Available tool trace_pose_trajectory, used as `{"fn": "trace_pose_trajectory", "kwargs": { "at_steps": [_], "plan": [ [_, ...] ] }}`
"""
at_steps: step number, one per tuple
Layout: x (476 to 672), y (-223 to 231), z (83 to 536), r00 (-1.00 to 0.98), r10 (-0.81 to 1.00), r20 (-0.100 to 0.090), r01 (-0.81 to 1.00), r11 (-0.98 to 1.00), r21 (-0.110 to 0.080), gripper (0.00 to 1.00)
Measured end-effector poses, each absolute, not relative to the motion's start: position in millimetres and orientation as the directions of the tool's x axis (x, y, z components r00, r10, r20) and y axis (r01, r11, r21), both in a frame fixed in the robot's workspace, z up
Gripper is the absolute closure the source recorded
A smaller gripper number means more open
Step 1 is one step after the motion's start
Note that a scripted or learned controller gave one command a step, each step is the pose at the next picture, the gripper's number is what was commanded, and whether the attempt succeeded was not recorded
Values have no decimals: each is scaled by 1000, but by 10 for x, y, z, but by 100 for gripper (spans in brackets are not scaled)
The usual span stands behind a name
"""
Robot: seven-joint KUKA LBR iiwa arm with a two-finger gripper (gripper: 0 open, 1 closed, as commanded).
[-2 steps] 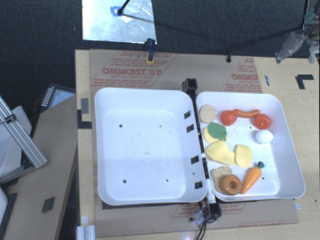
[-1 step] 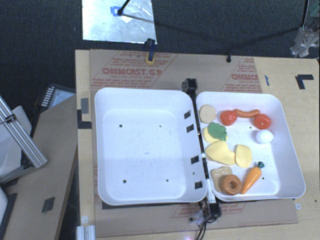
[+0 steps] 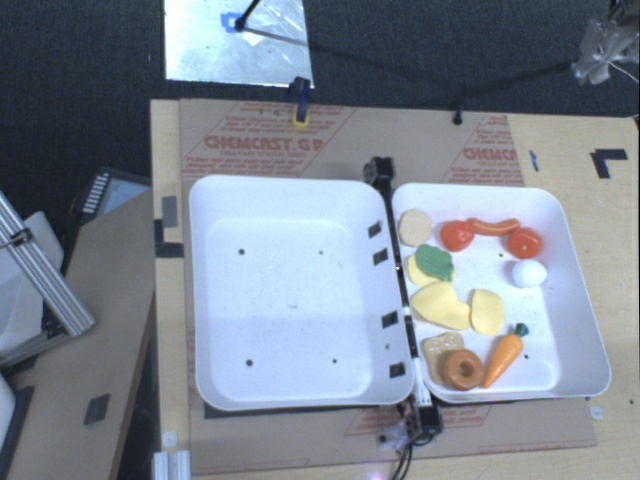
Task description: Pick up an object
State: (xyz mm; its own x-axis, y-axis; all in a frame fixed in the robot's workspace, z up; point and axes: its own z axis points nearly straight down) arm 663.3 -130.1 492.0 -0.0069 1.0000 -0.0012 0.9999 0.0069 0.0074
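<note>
— Scanning from big to small: bench [image 3: 560,153] under cardboard, left bin [image 3: 290,193], right bin [image 3: 575,298] packed with toy food. Gripper [image 3: 603,53] parked high at the far right corner, well apart from both bins.

— Open or closed?

— Too small and blurred to read. Nothing visibly held.

— Candidates for the pick?

— All in the right bin. Yellow slab [image 3: 442,306] by the divider, touching a second yellow piece [image 3: 487,311]; likely flat and hard to pinch. Carrot [image 3: 503,358] lying slantwise near the front wall, just beside the doughnut [image 3: 462,369]. Egg [image 3: 529,273] smallest, sitting nearly alone at mid-bin.

— Best bet?

— Probably the egg or the carrot. For the egg: come straight down, centre over it, close slowly; round, so likely to squirt out if off-centre. For the carrot: turn the wrist to close across the narrow width, away from the doughnut. Either way, keep off the bin walls and lift vertically before travelling.
</note>
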Motion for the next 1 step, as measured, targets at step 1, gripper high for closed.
{"fn": "trace_pose_trajectory", "kwargs": {
  "at_steps": [1],
  "plan": [
    [6688, -1058, 5386, -7, 1000, -1, 1000, 7, 8, 100]
  ]
}}
